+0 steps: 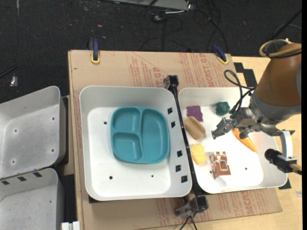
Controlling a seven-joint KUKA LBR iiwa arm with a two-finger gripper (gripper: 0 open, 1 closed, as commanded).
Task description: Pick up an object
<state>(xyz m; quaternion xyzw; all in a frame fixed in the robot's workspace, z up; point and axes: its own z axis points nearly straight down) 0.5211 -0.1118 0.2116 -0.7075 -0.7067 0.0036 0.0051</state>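
Note:
My gripper (224, 128) hangs over the middle of the right bin (268, 178), the arm coming in from the right. An orange carrot-like piece (246, 142) lies just right of it, partly under the wrist. A dark green lump (222, 108) sits just behind it. To its left are a tan bread-like roll (195, 127) and a purple piece (194, 112). In front of it lie a yellow corn-like piece (198, 154) and a brown and white block (220, 164). I see nothing held.
The left bin (96, 176) holds a teal divided plate (140, 134). A black divider strip (180, 128) runs between the two bins. The bench board (144, 66) carries both bins, and white panels (29, 128) lie off to the left.

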